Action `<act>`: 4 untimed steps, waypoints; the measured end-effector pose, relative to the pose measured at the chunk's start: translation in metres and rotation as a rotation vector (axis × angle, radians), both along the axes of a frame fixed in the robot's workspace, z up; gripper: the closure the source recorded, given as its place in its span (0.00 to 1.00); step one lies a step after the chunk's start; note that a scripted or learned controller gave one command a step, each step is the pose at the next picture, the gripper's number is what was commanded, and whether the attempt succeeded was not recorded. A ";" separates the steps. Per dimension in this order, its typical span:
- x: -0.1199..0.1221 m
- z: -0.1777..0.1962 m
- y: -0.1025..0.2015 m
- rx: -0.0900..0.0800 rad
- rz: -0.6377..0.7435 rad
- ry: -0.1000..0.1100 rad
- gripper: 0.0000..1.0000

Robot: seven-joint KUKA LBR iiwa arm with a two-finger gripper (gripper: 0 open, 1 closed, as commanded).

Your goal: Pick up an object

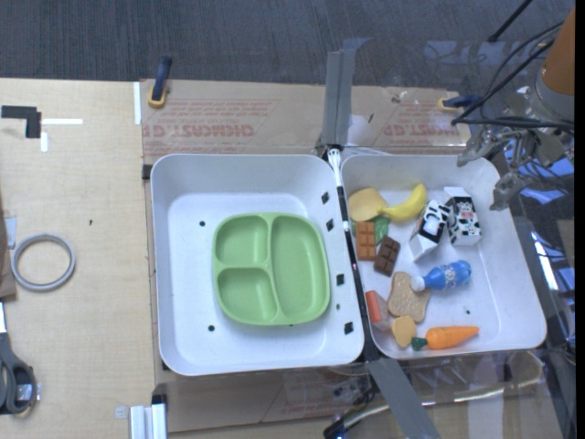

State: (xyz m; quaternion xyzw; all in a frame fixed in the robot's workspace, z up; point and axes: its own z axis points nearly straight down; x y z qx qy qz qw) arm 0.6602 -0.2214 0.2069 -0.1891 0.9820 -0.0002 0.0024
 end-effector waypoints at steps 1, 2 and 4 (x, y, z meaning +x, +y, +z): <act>0.005 -0.090 0.041 -0.001 -0.395 -0.020 0.00; 0.001 -0.099 0.092 0.001 -0.699 -0.018 0.00; -0.008 -0.100 0.107 0.012 -1.461 -0.013 0.00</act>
